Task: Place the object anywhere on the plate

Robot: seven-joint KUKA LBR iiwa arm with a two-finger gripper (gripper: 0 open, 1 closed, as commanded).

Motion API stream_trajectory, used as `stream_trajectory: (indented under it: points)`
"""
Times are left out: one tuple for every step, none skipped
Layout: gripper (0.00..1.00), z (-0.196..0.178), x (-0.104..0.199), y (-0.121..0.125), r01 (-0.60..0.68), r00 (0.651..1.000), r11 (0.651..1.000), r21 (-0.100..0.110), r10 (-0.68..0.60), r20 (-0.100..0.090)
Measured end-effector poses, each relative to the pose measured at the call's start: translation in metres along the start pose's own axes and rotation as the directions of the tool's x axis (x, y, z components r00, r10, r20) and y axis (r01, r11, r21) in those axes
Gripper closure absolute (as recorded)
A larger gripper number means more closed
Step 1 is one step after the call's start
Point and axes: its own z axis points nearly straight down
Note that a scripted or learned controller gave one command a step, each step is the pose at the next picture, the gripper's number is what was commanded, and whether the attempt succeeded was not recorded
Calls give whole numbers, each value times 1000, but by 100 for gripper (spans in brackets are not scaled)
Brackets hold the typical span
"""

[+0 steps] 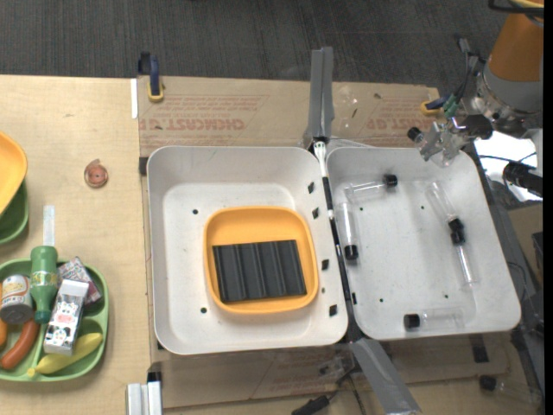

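An orange square plate [259, 220] sits in the middle of the left white bin [173, 232]. A dark grey ridged slab [259, 271] lies flat on that plate and covers most of its floor. My gripper [439, 143] hangs over the far right corner of the right bin [397, 240]. It is well away from the plate and slab, below the arm's orange band [517, 37]. I see nothing held under it.
Several clear tubes with black caps [454, 232] lie along the walls of the right bin. On the wooden bench to the left stand a green plate [100, 322] of toy food, a yellow bowl [9, 175] and a small pink disc [96, 174].
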Motion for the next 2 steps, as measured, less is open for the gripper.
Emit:
stream_trajectory:
  points:
    - [100, -18, -54, -5, 180, 984, 984, -2, -180, 1]
    - [100, -78, -56, -19, 400, 916, 916, -3, -400, 2]
